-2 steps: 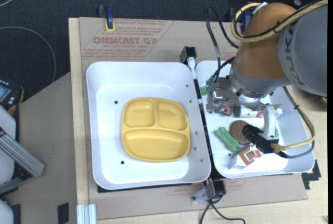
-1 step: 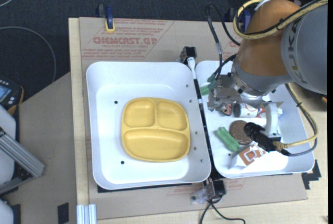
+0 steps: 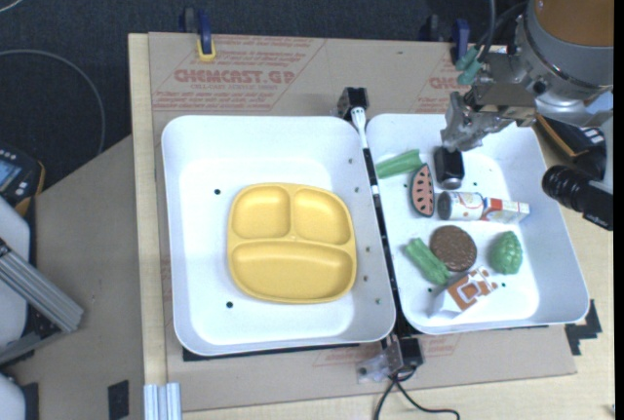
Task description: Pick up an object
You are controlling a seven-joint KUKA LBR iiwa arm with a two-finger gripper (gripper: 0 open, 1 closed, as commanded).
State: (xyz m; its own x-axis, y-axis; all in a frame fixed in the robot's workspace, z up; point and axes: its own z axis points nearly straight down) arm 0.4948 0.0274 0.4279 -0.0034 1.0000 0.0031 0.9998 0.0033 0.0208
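Camera view: left bin (image 3: 185,213) holds a yellow tray (image 3: 291,243); hand (image 3: 448,165) state unclear.

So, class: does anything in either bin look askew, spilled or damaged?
Nothing looks spilled or broken. The yellow divided plate sits flat in the left bin. The right bin holds small toy foods lying loosely at odd angles, with the gripper above a black piece.

I could not tell the gripper (image 3: 451,155) finger gap, arm (image 3: 575,9) cut at top edge, tube (image 3: 482,208) label too small.
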